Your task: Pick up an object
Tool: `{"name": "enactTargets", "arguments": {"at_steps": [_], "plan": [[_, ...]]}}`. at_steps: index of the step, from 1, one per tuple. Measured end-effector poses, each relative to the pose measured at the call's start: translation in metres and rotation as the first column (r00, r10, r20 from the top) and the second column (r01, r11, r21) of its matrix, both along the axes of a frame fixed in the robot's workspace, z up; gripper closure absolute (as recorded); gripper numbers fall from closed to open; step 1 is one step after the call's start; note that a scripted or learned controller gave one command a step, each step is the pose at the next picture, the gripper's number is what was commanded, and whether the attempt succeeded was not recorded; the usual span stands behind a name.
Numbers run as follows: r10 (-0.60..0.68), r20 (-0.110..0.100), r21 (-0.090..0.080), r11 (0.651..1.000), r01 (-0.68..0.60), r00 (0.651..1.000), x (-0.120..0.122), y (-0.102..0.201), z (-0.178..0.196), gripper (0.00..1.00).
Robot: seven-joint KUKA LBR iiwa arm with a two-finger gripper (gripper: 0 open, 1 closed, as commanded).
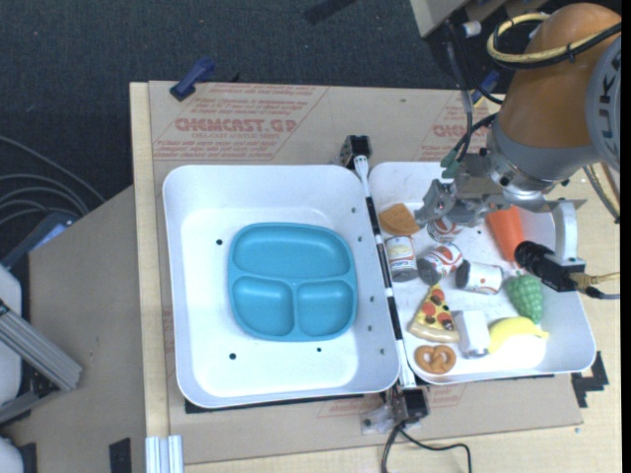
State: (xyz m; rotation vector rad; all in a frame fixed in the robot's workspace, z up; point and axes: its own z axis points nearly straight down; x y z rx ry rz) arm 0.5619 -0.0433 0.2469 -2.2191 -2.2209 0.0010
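My gripper (440,208) hangs low over the back of the right bin (577,348), among the toy foods. Directly under it is a small red-and-white can (443,229), partly covered by the gripper. A brown bread piece (398,217) lies just to its left, and an orange carrot (506,231) just to its right. Nearer the front are a labelled can (400,258), a red-and-white ball-like can (446,259) and a can lying on its side (482,277). Nothing shows as lifted.
The front of the right bin holds a pizza slice (434,311), a pretzel (435,359), a white block (474,331), a yellow fruit (515,333) and a green piece (525,297). The left bin (187,264) holds a blue divided tray (292,280).
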Motion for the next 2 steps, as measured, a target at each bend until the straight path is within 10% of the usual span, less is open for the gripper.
{"name": "enactTargets", "arguments": {"at_steps": [2], "plan": [[0.0,0.003,-0.001,1.0,0.0,1.0,-0.002,0.028,0.015,1.0]]}}
